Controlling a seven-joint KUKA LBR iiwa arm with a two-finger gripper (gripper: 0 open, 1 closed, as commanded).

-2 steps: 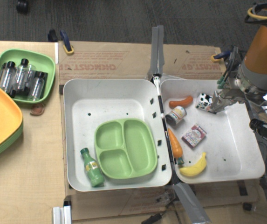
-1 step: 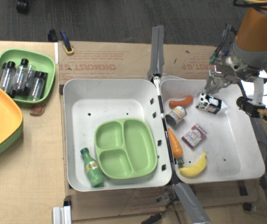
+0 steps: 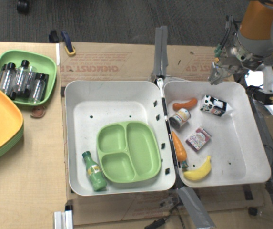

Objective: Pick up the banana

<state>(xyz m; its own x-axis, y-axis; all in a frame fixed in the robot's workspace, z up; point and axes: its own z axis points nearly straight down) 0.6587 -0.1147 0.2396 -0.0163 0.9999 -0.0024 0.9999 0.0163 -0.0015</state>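
A yellow banana (image 3: 197,170) lies in the right bin (image 3: 243,128), near its front left corner, just right of an orange carrot (image 3: 179,148). My gripper (image 3: 218,76) hangs above the back rim of the right bin, far behind the banana, with nothing seen between its tips. The arm's orange band (image 3: 259,13) is at the top right.
The right bin also holds a sausage (image 3: 185,103), a small can (image 3: 179,118), a black-and-white carton (image 3: 214,106) and a pink box (image 3: 198,139). In the left bin (image 3: 79,128) are a green divided plate (image 3: 127,151) and a green bottle (image 3: 94,171). At far left sit a green tray of bottles (image 3: 24,78) and orange plates (image 3: 0,123).
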